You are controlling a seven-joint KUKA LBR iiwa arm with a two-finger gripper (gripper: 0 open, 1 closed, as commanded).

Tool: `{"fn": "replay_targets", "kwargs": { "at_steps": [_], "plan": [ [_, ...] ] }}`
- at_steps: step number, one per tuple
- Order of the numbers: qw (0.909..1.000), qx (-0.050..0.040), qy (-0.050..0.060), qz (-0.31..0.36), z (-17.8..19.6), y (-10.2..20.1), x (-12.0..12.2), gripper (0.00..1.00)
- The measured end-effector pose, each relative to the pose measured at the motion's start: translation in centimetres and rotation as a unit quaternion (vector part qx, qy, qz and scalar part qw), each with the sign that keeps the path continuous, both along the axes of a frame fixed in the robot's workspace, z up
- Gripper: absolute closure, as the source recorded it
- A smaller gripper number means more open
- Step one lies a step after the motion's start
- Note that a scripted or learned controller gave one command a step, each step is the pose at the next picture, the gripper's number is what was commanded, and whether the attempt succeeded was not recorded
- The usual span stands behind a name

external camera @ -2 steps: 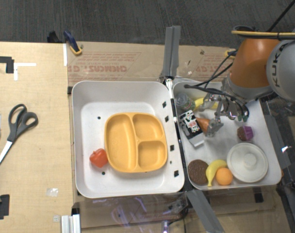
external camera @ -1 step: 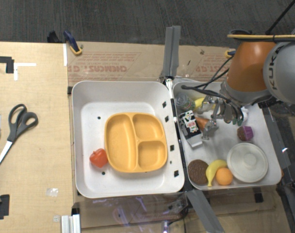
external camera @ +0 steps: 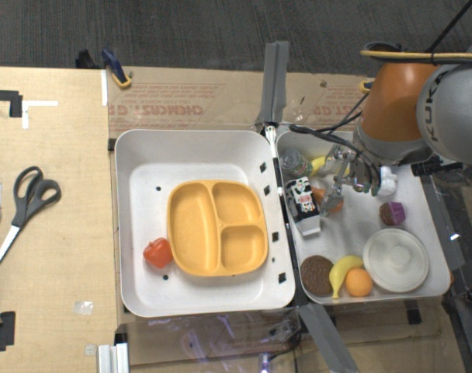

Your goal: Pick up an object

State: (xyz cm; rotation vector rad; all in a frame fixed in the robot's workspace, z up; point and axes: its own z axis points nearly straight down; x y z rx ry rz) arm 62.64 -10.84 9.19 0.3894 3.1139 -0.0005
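Over the right white bin (external camera: 436,231), two-finger gripper (external camera: 346,179) reaching down, grip state unreadable; small orange-brown object (external camera: 331,202) just below it looks the target, needs lowering

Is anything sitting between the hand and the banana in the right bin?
Nothing visible stands directly between them. The hand is over the bin's upper middle; the banana lies near the front edge, with bare bin floor between. A white bowl sits right of that path, a brown cookie left.

Grey arm (external camera: 422,115) reaches from the right, wrist angled downward.
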Motion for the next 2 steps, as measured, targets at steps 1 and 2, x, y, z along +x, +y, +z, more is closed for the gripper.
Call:
{"fn": "replay_targets", "kwargs": {
  "at_steps": [1, 2],
  "plan": [
    [1.0, -0.0007, -0.001, 0.002, 0.9, 0.1, 0.1, 1.0],
    [0.9995, -0.0001, 0.0, -0.031, 17.8, 2.3, -3.2, 1.0]
  ]
}}
